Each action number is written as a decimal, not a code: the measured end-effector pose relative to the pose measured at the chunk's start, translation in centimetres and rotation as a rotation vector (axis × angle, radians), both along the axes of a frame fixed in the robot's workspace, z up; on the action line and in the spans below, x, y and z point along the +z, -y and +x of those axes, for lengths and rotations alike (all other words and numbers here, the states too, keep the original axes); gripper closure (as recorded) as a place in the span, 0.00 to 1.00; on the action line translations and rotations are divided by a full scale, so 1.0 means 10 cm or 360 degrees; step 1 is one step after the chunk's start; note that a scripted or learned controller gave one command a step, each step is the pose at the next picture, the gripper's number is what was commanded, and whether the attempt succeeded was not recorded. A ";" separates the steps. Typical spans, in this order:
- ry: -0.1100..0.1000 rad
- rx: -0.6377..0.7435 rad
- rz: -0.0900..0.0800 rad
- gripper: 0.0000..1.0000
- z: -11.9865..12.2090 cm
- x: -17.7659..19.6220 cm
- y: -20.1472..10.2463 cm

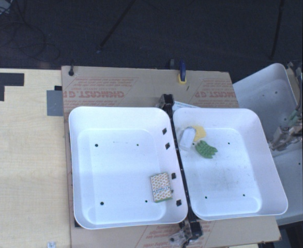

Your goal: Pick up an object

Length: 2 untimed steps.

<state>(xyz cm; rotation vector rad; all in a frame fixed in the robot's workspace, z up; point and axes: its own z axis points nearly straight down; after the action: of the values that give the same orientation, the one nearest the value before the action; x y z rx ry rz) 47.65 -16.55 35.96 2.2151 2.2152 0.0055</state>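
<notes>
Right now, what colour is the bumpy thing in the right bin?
Green, seen in the camera view.

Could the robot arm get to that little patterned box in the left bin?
Probably yes: the small patterned box lies flat and alone near the left bin's right wall, open from above. That wall might crowd the gripper.

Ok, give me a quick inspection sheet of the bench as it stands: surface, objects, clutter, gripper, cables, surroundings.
Surface: brown cardboard sheet under two shallow white bins, left bin and right bin.
Job's things: small patterned green-and-white box in the left bin near the divider; green crumpled object, white rounded object and yellow object clustered in the right bin's far-left corner.
Clutter: blue-and-yellow clamp at the cardboard's far edge.
Gripper: nothing seen.
Cables: dark cables on the floor beyond.
Surroundings: pale wooden tabletop at left.
</notes>
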 end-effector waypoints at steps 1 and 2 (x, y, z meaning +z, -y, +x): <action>-0.0027 0.0007 0.0011 1.00 0.14 -0.70 -0.48; -0.0033 -0.0007 0.0009 1.00 -0.04 -1.61 -0.09</action>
<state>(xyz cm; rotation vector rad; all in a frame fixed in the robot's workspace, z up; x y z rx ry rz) 47.27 -15.66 19.81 2.2335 2.2234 -0.0115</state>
